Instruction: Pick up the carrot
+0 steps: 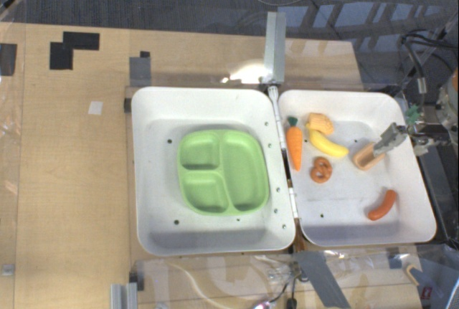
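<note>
The carrot (294, 148) is orange with a small green top. It lies lengthwise against the left wall of the right bin (358, 225), top pointing away. My gripper (388, 140) reaches in from the right edge of that bin, well to the right of the carrot. Its tip sits at the upper end of a tan bread roll (364, 156). Nothing of the carrot is near the gripper.
A yellow banana (328, 146) and an orange pastry (320, 122) lie just right of the carrot. A brown pretzel (321, 170) is below them. A red sausage (382, 204) lies at the front right. The left bin (154, 157) holds a green divided plate (222, 171).
</note>
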You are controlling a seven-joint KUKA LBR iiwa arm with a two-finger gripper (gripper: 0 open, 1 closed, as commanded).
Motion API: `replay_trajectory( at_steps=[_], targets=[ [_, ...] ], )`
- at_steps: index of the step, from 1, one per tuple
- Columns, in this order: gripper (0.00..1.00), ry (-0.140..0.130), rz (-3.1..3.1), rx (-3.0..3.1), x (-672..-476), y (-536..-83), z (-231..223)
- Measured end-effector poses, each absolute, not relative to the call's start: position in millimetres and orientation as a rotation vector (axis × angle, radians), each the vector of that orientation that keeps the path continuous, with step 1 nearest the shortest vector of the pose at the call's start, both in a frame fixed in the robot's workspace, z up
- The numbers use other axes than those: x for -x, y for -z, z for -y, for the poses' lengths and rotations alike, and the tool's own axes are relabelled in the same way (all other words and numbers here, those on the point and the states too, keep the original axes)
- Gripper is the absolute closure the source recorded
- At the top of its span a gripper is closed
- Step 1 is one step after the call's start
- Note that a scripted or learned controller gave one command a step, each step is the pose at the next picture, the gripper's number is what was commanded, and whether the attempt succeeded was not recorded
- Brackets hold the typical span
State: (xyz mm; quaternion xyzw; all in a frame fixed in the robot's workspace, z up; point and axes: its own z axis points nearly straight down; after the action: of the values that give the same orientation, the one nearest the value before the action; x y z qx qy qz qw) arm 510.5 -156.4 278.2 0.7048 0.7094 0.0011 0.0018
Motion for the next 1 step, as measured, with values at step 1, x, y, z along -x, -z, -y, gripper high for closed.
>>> replay_trajectory(
  at_steps=[1],
  targets=[
    [0.00,-0.002,-2.229,-2.211,-574.0,-201.0,187.8]
  ],
)
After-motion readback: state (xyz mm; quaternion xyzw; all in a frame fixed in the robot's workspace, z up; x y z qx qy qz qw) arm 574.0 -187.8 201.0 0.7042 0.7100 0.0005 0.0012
